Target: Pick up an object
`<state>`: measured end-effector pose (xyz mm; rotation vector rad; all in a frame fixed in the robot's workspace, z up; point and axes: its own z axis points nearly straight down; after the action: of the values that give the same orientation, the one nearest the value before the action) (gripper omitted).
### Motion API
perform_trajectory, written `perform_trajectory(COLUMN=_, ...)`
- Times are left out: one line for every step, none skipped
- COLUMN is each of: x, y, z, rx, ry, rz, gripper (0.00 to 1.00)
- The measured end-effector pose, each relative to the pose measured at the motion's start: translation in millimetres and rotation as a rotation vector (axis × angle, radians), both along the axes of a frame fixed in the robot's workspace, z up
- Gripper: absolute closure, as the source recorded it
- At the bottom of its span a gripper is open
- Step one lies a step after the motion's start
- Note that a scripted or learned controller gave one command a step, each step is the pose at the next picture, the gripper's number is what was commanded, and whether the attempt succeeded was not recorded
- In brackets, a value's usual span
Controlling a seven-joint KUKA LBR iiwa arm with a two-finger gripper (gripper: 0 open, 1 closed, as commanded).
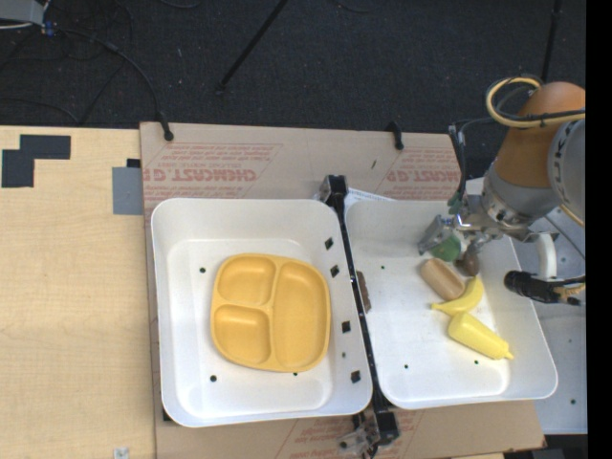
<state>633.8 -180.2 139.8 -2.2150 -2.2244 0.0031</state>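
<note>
Green small object (pixel 447 249) pinched between metal two-finger gripper (pixel 449 240) tips, right of frame centre, above tan cylinder (pixel 442 277) in right white bin (pixel 421 390).

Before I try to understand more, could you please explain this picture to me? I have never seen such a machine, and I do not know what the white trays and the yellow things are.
The picture comes from one camera fixed above a bench, looking down at a slant. The grey and orange shape at the right is a robot arm. At its end is a gripper, a two-finger hand, low over the right bin near something green; I cannot tell what that is, or whether the fingers are open or shut. Its job is to pick up an object.

Two shallow white bins sit side by side. The left bin holds a yellow divided plate. The right bin holds a tan sausage-like piece, a banana and a yellow squeeze bottle; they look like toys.
</note>
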Motion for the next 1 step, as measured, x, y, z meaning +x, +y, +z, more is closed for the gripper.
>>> perform_trajectory(x=2.1, y=2.5, z=-48.9, rx=0.002, ry=-0.005, rz=0.002, gripper=0.00)
